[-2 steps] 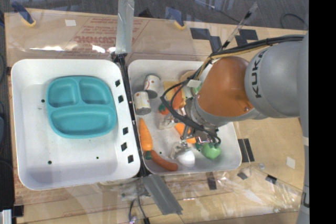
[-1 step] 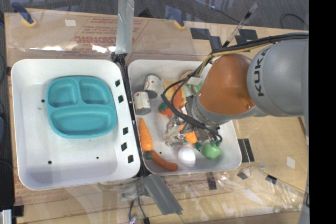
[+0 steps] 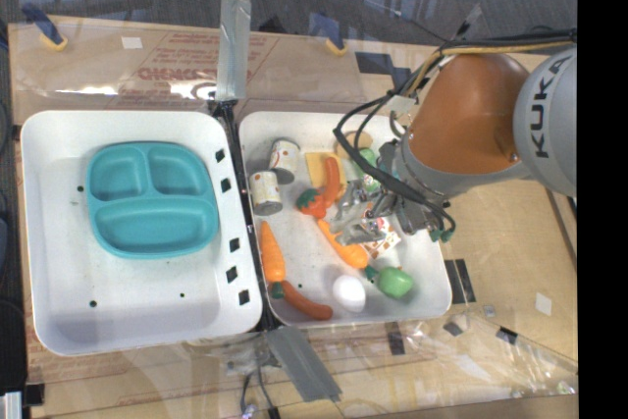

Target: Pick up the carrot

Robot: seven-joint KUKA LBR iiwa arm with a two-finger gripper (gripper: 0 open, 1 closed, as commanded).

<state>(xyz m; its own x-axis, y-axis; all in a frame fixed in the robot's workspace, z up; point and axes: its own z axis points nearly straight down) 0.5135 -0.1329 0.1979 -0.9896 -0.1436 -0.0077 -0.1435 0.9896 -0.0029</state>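
Note:
An orange carrot (image 3: 271, 253) lies along the left wall of the right bin (image 3: 432, 285), its green end pointing to the front. A second orange carrot-like piece (image 3: 342, 246) lies slantwise in the middle of that bin. My gripper (image 3: 369, 221) hangs right over the upper end of this second piece, and its metal parts hide where the two meet. The arm's orange band (image 3: 461, 113) and cables cover the bin's right back part.
In the right bin are two small cans (image 3: 266, 190), a yellow block (image 3: 316, 166), a red-orange pepper (image 3: 333, 178), a white egg (image 3: 348, 293), a green fruit (image 3: 395, 284) and a red sausage-like piece (image 3: 305, 307). The left bin (image 3: 59, 309) holds a teal divided plate (image 3: 152, 199).

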